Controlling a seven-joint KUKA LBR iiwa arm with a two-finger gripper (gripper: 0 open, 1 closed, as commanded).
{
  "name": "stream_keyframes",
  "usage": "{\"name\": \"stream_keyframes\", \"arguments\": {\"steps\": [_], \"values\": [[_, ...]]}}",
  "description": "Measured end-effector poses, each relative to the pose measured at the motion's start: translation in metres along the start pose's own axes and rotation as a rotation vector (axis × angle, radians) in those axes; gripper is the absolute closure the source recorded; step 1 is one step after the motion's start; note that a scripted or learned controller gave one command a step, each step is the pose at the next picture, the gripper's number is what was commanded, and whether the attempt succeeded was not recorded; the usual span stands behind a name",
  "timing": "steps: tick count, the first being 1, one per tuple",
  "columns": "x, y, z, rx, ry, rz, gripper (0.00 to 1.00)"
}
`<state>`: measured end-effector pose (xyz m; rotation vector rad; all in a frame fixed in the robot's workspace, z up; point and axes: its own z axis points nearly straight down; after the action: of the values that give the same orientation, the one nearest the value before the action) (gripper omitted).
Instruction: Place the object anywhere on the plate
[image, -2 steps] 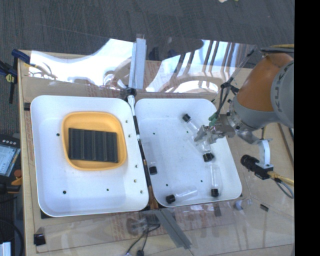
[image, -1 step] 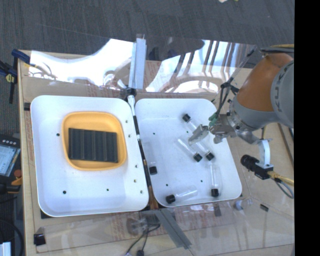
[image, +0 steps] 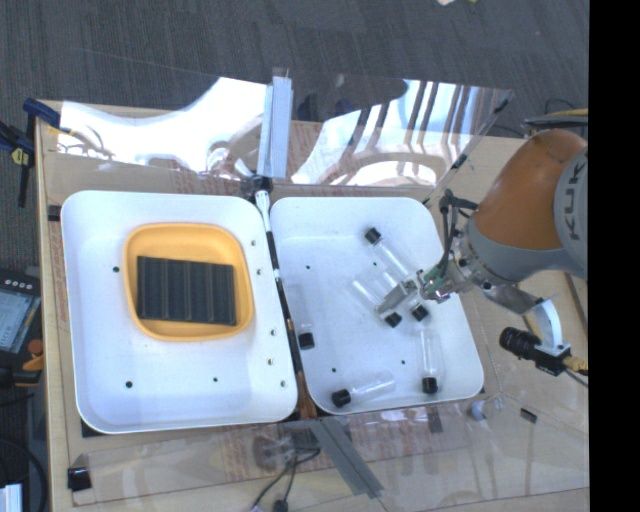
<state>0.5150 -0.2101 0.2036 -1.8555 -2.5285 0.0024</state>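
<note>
A yellow plate (image: 186, 245) with a dark ribbed centre lies in the left bin (image: 90, 330). Several clear tubes with black caps are scattered in the right bin (image: 320, 240). One tube (image: 386, 254) lies towards the back, and another tube (image: 368, 293) sits in the middle. My gripper (image: 404, 297) reaches in from the right and is down among the middle tubes, right beside two black caps (image: 393, 320). I cannot make out anything held in it.
A tube (image: 429, 357) lies near the right bin's right wall and another tube (image: 364, 387) along its front edge. A loose black cap (image: 305, 340) sits by the divider between the bins. The arm's orange band (image: 530, 190) hangs over the right rim.
</note>
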Motion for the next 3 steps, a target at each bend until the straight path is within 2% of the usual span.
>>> {"name": "stream_keyframes", "arguments": {"steps": [1, 2, 3], "values": [[0.011, -0.037, -0.003, -0.001, -0.001, -0.306, 0.00], [0.012, -0.036, 0.024, -0.001, -0.001, -0.638, 0.00], [0.020, -0.032, -0.008, -0.004, -0.008, -0.923, 0.00]]}}
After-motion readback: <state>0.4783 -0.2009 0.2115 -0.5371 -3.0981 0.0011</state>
